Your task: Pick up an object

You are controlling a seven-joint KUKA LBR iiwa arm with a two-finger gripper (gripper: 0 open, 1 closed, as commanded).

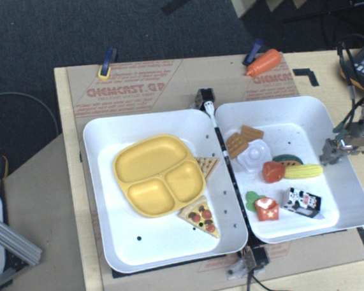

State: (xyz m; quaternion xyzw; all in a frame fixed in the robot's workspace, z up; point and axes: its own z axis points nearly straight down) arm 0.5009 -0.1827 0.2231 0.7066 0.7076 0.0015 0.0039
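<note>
The right bin (313,113) holds several toy foods. There are brown toast pieces (241,140), a clear white lump (254,154), a red piece (273,172), a yellow corn cob (304,172), a strawberry (265,208) and a black-and-white packet (302,202). My gripper (331,151) hangs low at this bin's right rim, just right of the corn cob and apart from it. I see nothing held in it.
The left bin (113,231) holds a yellow divided plate (158,174), a waffle piece (207,165) and a pizza slice (202,218). An orange carrot (263,62) lies on the board behind the right bin. Cables run along the bench's right side.
</note>
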